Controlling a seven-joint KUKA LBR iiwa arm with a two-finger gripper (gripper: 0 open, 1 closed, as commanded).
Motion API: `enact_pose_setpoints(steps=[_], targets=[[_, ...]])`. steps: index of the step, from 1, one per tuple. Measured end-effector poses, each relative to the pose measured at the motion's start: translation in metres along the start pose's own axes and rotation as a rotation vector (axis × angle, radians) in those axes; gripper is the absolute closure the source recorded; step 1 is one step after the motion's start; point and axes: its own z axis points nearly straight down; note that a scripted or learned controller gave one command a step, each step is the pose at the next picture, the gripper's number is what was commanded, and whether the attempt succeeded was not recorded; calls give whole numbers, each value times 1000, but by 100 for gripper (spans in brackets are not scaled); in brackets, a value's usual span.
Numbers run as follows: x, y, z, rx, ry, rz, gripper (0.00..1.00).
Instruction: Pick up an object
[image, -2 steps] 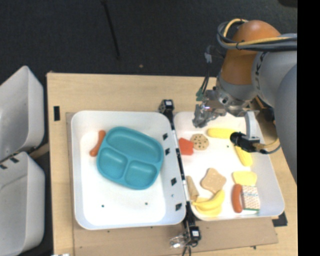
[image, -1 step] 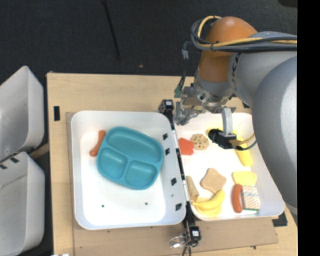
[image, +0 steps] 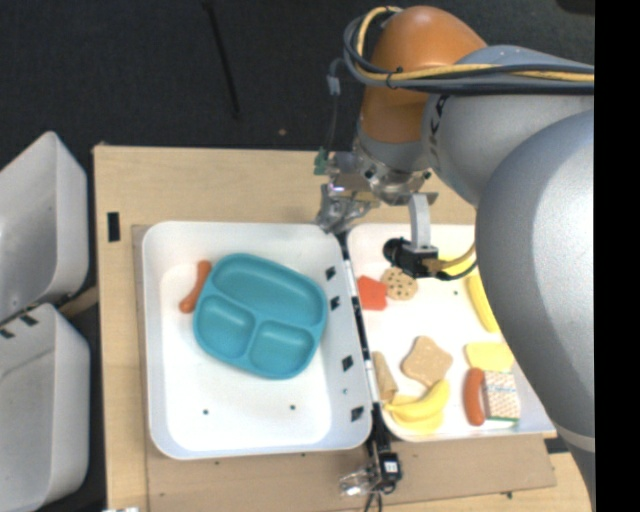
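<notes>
Tabletop (image: 120, 190): light wood, carrying two shallow white bins side by side.

Left bin (image: 165, 400): holds a teal divided plate (image: 260, 315), tilted, near the bin's middle. An orange carrot-shaped piece (image: 195, 286) lies at the plate's 9 o'clock, touching its rim.

Right bin (image: 530, 425): holds toy foods.
- Orange-red wedge (image: 371, 292), close to the dividing wall, at the bin's 10 o'clock.
- Chocolate-chip cookie (image: 399, 284), just beside the wedge at its 3 o'clock.
- Bread slice (image: 427, 361), near the bin's middle.
- Banana (image: 421, 408), at the slice's 6 o'clock.
- Tan cracker-like piece (image: 383, 374), leaning by the dividing wall, at the banana's 11 o'clock.
- Red sausage (image: 473, 396), upright in the view, at the banana's 3 o'clock.
- Speckled block (image: 502, 393), just beside the sausage at its 3 o'clock.
- Yellow block (image: 487, 354), at the sausage's 12 o'clock.
- Long yellow strip (image: 482, 300), near the bin's 3 o'clock side.

Arm (image: 540, 230): grey, with orange band, entering from 3 o'clock.

Claw (image: 338, 218): over the far end of the wall between the bins, at the cookie's 11 o'clock. Nothing seen between its fingers; how far they are open cannot be told.
</notes>
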Motion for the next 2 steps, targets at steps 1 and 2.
enact_pose_setpoints(steps=[1, 2], targets=[[30, 13, 12, 2, -2, 2, 100], [35, 17, -1, 2, -3, 4, 100]])
